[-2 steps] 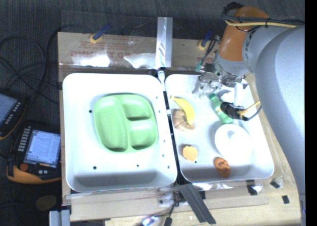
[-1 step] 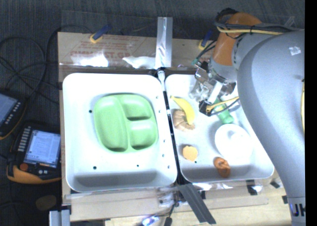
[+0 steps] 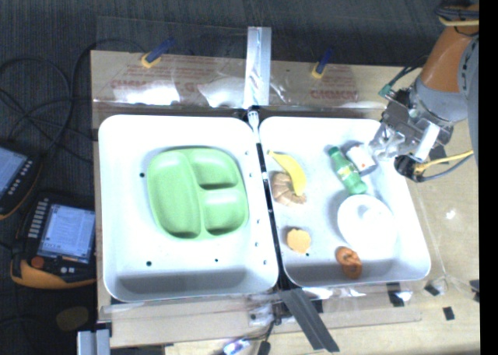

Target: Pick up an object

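The right bin (image 3: 405, 264) holds a green bottle (image 3: 347, 170) with a white label, a yellow banana (image 3: 289, 169), a tan lump (image 3: 283, 189), a small orange piece (image 3: 297, 240), a red-brown piece (image 3: 349, 261) and a white round bowl (image 3: 364, 219). My gripper (image 3: 379, 145) hangs over the bin's upper right part, just right of the bottle's top end and close to it. I cannot make out whether it touches the bottle. Nothing is visibly held.
A green divided plate (image 3: 198, 191) lies in the left bin (image 3: 124, 268). A ridge (image 3: 264, 205) separates the two bins. Clear plastic sheeting (image 3: 194, 85) with clips sits behind them. Tablets and cables lie on the floor at far left.
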`<state>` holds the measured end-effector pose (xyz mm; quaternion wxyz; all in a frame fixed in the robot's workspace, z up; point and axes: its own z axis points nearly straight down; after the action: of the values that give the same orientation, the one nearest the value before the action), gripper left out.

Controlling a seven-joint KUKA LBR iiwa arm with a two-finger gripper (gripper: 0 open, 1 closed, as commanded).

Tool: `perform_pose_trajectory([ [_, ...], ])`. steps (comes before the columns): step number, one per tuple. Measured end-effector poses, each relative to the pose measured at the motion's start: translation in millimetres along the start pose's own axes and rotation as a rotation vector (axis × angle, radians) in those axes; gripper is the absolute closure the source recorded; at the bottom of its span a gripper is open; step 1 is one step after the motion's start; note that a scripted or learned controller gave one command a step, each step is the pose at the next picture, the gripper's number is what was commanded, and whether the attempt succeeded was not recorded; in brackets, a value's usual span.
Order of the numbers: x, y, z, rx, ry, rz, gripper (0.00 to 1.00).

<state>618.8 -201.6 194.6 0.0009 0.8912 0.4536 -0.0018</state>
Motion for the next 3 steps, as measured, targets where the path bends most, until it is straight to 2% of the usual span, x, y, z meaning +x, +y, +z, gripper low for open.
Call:
perform_pose_trajectory([
  [1,7.3,28.4,-7.1,0.002,-0.001,0.337,0.00],
  [2,41.7,2.8,100.8,0.003,0.000,0.723,0.00],
  [3,79.1,-15.9,72.1,0.002,0.000,0.472,0.00],
])
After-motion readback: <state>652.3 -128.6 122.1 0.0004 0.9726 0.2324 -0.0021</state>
